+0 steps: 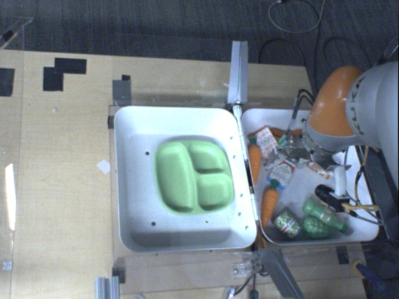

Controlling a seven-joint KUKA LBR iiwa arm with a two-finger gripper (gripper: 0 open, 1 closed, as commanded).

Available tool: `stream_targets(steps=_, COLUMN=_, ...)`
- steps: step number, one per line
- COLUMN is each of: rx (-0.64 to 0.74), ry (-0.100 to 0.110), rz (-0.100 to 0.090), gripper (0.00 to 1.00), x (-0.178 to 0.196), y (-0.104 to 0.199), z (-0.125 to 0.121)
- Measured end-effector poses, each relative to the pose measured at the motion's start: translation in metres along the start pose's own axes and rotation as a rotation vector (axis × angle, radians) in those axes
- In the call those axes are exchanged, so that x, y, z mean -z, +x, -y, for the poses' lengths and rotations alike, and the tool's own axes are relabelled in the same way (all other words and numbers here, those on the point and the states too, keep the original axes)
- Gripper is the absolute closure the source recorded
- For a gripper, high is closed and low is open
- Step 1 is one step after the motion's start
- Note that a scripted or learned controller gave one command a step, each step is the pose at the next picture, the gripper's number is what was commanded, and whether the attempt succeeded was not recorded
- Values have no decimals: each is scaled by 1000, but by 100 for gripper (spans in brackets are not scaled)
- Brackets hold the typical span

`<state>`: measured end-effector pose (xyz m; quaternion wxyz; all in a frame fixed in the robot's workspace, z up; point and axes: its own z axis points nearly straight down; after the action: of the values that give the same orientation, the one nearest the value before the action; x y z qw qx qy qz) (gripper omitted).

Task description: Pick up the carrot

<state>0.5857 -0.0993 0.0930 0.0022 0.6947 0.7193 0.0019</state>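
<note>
Camera view gives us two carrots by the right bin's left wall (among packets). We cannot tell the gripper's state.

I can't make out the gripper: the arm's wrist covers it, so the finger state is unreadable from here. The arm itself runs off the right edge. The right bin's far corner sits under the arm. The upper carrot is part hidden by a packet. Labels on that packet and the small can are too blurred to read. The cables run off the top.
</note>
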Motion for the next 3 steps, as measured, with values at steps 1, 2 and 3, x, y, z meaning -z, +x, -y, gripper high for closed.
stream_targets(steps=1, rx=24, ry=-3, rz=1, gripper=0, x=7, y=8, z=-41)
stream_targets(steps=2, rx=-6, ry=35, rz=-6, gripper=0, x=-5, y=4, z=-79)
stream_targets(steps=3, rx=-68, ry=-2, rz=1, gripper=0, x=-5, y=13, z=-66)
